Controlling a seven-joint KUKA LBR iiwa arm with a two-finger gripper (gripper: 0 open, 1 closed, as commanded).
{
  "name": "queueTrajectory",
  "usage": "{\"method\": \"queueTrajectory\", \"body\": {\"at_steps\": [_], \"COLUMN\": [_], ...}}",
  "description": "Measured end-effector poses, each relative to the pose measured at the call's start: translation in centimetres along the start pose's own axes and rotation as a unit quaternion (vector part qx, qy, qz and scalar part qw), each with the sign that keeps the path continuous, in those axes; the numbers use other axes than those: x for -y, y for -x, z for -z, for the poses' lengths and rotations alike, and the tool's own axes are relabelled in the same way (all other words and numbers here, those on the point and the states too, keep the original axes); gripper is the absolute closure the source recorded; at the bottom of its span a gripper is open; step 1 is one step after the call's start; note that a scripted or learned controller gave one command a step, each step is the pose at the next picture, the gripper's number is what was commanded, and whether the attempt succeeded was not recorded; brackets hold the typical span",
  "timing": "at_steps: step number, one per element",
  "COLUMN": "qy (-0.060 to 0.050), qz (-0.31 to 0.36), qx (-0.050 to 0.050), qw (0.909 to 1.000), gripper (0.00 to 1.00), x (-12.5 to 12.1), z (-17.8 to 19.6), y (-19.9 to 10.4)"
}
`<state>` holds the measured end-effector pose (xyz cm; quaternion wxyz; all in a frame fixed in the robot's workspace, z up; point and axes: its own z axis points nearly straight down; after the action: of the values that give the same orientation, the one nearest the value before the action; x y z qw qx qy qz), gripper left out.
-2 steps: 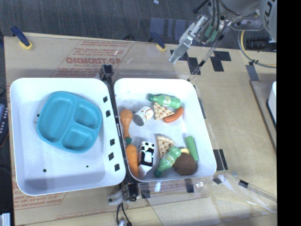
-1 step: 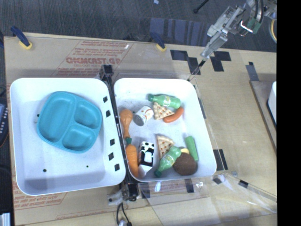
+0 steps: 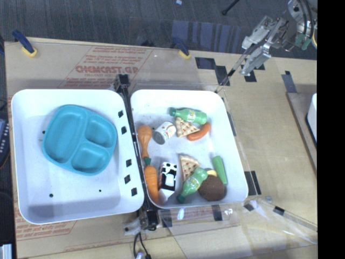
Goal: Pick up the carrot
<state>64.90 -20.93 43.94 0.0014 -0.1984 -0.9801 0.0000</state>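
A wooden surface (image 3: 269,144) is being shared by two shallow white bins. The left bin (image 3: 27,198) is being taken up by a blue divided plate (image 3: 80,139), and the right bin (image 3: 229,134) is being crowded with toy food.

The hand (image 3: 252,66) is being held high over the surface beyond the right bin's far right corner, well apart from everything in it. Nothing is being carried in it. Whether it is wide or narrow cannot be told from this slanting view.

The carrot (image 3: 152,183), orange with a green top, is being kept at the near left of the right bin. It is lying along the wall that divides the bins, with its tip pointing to the front corner. It is being flanked on its right by a black-and-white carton (image 3: 168,177), touching or just beside it, and a pale orange piece (image 3: 144,136) is lying just beyond its green top.

By the look of things, the approach is only being started and the grasp is not yet being attempted. The next move is judged to call for the hand to be carried across the bin to its near left side, lowered over the carrot's middle, and turned so that the carrot is being spanned across its width. Little room is being left by the wall and the carton.
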Motion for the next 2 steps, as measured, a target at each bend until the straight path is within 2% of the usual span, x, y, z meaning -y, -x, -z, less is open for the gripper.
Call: {"method": "queueTrajectory", "body": {"at_steps": [1,2], "qy": [0.001,0.0], "qz": [0.003,0.167], "qx": [0.003,-0.001], "qw": [1.0,0.9859], "gripper": [1.0,1.0], "x": [-0.2,1.4], "z": [1.4,-11.3], "y": [0.0,-3.5]}}
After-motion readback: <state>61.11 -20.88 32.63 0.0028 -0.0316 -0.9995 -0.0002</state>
